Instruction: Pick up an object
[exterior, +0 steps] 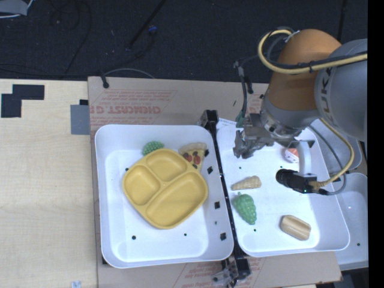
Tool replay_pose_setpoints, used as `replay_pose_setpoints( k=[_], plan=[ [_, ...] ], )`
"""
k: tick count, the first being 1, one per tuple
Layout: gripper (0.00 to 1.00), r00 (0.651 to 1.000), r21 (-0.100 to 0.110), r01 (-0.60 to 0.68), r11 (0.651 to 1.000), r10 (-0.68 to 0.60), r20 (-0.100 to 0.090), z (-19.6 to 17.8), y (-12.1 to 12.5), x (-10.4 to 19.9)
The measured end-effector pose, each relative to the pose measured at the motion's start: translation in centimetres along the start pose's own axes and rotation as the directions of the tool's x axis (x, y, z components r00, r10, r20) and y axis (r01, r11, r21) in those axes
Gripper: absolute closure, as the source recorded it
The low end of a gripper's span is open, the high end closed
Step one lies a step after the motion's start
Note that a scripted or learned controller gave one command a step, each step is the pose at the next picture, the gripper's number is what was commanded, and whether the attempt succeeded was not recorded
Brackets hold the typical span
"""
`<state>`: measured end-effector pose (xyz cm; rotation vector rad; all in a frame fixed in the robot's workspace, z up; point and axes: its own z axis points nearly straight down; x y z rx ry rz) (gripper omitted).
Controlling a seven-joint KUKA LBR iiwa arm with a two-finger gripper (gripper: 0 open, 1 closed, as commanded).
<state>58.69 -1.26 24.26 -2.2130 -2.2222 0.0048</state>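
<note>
cone lengthwise left-right, tip pointing left

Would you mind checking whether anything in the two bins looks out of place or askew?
Only mildly: the yellow divided plate lies skewed in the left bin, partly covering a pizza slice toy and a green toy at its far edge. Nothing looks spilled or damaged.

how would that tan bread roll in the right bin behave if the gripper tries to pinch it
The bread roll looks like smooth moulded plastic, so probably stiff, light and a bit slippery. Its rounded, oblong shape may let it roll or squirt out of a pinch. It lies apart from the green toy, so a nudge likely disturbs nothing else.
</note>
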Motion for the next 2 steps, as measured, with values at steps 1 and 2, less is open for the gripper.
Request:
replay_pose_setpoints(
  k=[1,2],
  plan=[
    [1.00,1.000,0.001,-0.001,1.000,0.001,0.001,1.3,-2.5,4.0],
    [1.00,1.000,0.000,0.001,1.000,-0.001,0.000,0.4,-5.0,8.7]
  ],
)
